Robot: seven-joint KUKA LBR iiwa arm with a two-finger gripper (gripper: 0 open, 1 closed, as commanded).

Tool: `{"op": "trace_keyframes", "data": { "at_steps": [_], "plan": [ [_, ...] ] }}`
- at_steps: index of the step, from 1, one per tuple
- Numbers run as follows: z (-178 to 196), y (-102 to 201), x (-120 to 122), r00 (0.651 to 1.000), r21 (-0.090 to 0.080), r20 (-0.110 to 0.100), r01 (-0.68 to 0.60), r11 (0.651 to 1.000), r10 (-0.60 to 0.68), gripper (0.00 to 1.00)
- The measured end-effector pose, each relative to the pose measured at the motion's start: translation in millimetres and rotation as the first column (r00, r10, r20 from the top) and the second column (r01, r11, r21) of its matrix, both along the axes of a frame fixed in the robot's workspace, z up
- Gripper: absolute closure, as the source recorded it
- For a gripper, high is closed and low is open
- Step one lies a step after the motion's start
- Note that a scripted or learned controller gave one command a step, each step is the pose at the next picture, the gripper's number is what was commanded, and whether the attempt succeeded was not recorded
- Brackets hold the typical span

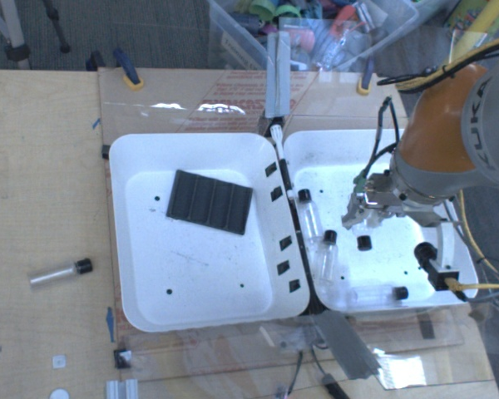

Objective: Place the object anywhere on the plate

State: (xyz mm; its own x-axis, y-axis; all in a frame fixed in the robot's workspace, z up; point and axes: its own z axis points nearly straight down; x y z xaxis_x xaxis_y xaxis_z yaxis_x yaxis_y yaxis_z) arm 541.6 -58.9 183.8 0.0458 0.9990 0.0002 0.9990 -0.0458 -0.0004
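A dark grey ribbed plate (209, 201) lies flat in the left bin (141, 298), toward its back. Several clear vials with black caps lie in the right bin (333, 152): one (308, 210) beside the divider, one (326, 254) in front of it, one (378, 294) along the front wall. A small black-capped piece (364, 242) sits mid-bin. My gripper (359, 210) hangs over the middle of the right bin, just behind that piece and right of the divider vials. Nothing shows between its tips.
A black-clipped divider (281, 223) separates the two bins. Another capped vial (58, 273) lies on the wooden bench left of the bins. A clear tub of coloured toys (316, 11) stands behind the bins.
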Motion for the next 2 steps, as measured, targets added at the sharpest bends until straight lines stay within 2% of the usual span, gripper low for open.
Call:
{"op": "trace_keyframes", "data": {
  "at_steps": [1, 2],
  "plan": [
    [0.4, 101.5, 124.7, 1.000, -0.001, -0.001, -0.024, 1.000, 0.024, 1.00],
    [-21.1, 134.7, 97.3, 0.977, -0.001, 0.001, -0.212, 0.977, 0.212, 1.00]
  ]
}}
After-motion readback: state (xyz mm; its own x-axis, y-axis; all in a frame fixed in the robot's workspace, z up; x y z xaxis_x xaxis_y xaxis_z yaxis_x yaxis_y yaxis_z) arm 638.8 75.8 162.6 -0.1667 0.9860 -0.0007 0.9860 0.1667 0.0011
